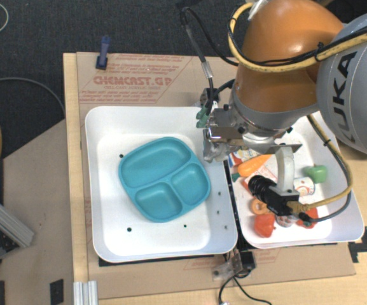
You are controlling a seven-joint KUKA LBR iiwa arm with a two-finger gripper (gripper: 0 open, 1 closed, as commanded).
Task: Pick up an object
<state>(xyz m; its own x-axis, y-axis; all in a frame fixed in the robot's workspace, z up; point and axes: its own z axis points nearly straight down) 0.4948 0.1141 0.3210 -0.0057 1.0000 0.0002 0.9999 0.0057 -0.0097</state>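
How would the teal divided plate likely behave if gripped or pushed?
The teal plate looks like moulded plastic: probably stiff and light. Lying flat in the left bin, its low rim may slip from a pinch or slide when pushed.

Counted 2 white bins (100,170). View-left of gripper (216,145): 1 teal three-compartment plate (164,178). View-right and below gripper: 1 orange carrot (254,164), 1 green block (315,172), 1 red piece (264,225); rest under arm (285,49), uncountable.
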